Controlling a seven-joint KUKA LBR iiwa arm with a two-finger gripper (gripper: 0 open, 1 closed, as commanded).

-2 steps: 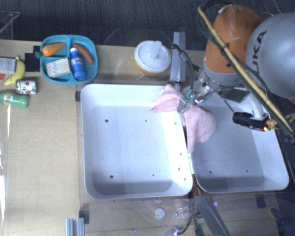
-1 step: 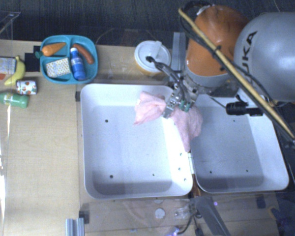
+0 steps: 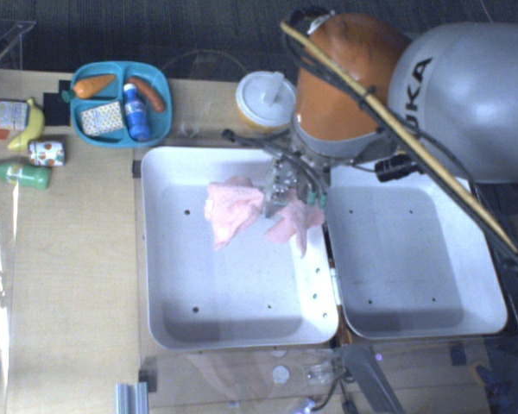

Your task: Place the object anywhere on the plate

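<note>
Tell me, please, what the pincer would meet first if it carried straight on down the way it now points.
Most likely the pink cloth lying in the left bin, directly beneath the pincer; whether they already touch is unclear from this slanted view.

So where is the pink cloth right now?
The pink cloth lies in the left white bin, in its upper right part near the wall shared with the right bin, directly beneath the pincer.

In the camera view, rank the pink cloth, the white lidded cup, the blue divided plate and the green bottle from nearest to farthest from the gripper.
Measured from the gripper:
1. Pink cloth, right at the gripper, in the left bin.
2. White lidded cup, just beyond the bin's far edge.
3. Blue divided plate, on the bench at far left.
4. Green bottle, at the bench's left edge.
</note>
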